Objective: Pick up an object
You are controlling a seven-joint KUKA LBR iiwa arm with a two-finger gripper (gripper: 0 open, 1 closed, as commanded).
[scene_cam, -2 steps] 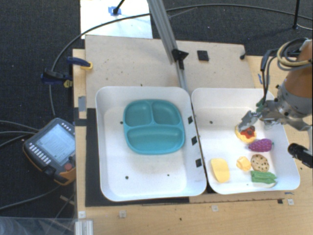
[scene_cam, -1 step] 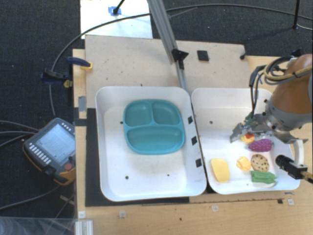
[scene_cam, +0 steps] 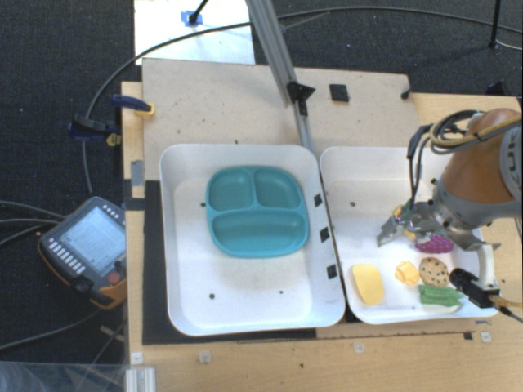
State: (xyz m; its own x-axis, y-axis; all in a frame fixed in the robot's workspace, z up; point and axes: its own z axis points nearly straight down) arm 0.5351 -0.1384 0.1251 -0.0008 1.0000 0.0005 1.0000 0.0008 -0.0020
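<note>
The camera view shows the table [scene_cam: 245,96] with two white bins. In the left bin [scene_cam: 184,300] lies a teal divided plate [scene_cam: 257,212]. The right bin [scene_cam: 359,178] holds small toy foods near its lower right corner: a yellow block [scene_cam: 368,284], a small yellow piece [scene_cam: 407,273], a cookie [scene_cam: 434,272], a green piece [scene_cam: 440,296] and purple grapes [scene_cam: 437,242]. The gripper [scene_cam: 404,225] hangs low over this bin, just beside the grapes. I cannot tell if it is wide or narrow.

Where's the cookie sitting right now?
The cookie lies in the right bin, near its front right corner, between the purple grapes and the green piece.
</note>
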